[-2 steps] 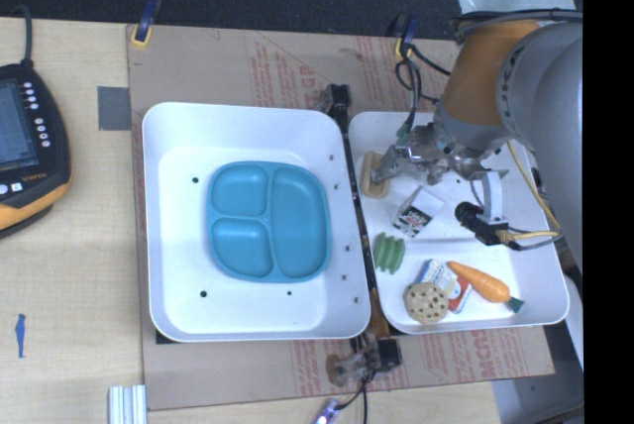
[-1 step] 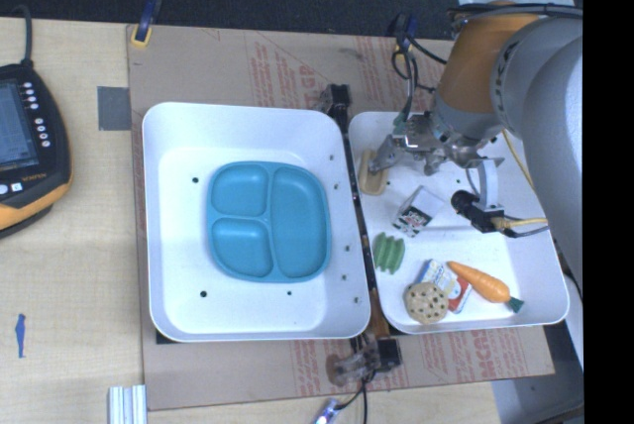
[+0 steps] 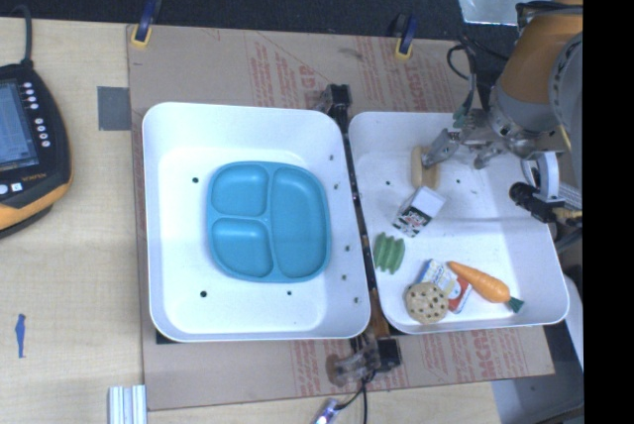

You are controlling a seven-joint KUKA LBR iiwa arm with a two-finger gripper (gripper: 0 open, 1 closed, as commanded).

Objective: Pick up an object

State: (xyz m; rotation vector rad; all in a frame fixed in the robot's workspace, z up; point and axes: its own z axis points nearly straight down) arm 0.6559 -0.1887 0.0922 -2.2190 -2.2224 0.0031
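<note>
The hand (image 3: 448,147) is at the upper part of the right bin (image 3: 525,229), and its fingers stand spread apart, with nothing between them. A tan block (image 3: 424,170) lies just below its left fingertip. Lower in the same bin there are a small black-and-white packet (image 3: 418,213), a green pod (image 3: 388,253), a round cookie (image 3: 425,302) and an orange carrot (image 3: 482,283). The left bin (image 3: 173,214) holds a blue divided plate (image 3: 267,220). Both bins stand on the tabletop (image 3: 79,293).

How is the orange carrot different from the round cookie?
The long orange toy carrot is pointy with a green tip; the round tan cookie is flat with dark specks. The carrot lies slanted, further right; the cookie sits nearer the bin's front edge. Both lie in the right white bin.
</note>
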